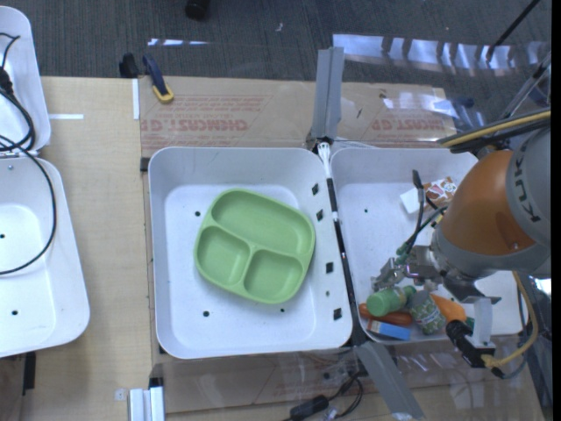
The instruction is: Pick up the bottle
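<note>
Brown cardboard (254, 112) under two shallow white bins (166, 235) reads "CHEMC…" reversed. One green three-compartment plastic plate (254, 246) fills the left bin. Gripper (412, 274) stands over one green bottle (386, 303); whether it grips, I cannot tell.

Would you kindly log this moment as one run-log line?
end effector: low in right bin, over clutter | bottle: lying at front wall, not held | left bin: green plate

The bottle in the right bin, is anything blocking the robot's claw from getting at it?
Nothing visibly covers the green bottle; its top is exposed, with the gripper just above it. But it is crowded: an orange carrot-like piece and a red and blue item lie close beside it in the right bin.
</note>
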{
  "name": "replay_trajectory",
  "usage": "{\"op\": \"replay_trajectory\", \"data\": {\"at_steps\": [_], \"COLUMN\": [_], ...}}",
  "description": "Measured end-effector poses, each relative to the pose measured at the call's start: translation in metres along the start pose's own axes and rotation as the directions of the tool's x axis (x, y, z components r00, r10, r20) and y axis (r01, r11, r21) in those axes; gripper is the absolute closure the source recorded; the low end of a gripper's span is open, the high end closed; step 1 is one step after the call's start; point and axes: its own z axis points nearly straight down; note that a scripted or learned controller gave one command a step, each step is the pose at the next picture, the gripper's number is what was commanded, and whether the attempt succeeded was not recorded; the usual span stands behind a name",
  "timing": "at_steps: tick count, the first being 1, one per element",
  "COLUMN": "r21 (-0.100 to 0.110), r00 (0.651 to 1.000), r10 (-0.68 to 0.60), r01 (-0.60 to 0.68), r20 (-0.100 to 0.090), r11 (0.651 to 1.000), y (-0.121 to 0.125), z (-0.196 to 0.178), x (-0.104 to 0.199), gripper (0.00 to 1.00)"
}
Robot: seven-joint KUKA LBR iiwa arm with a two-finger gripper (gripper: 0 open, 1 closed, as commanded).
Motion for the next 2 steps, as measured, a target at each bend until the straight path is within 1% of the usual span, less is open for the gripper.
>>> {"op": "replay_trajectory", "data": {"at_steps": [1,2], "r21": [0.000,-0.001], "r00": [1.000,1.000], "r10": [0.017,0.001], "r01": [-0.017,-0.001], "r20": [0.000,0.000], "r11": [1.000,1.000], "y": [0.0005,0.0003], "z": [0.0000,-0.0001], "x": [-0.0040,-0.0037], "gripper": [0.00,0.00]}}
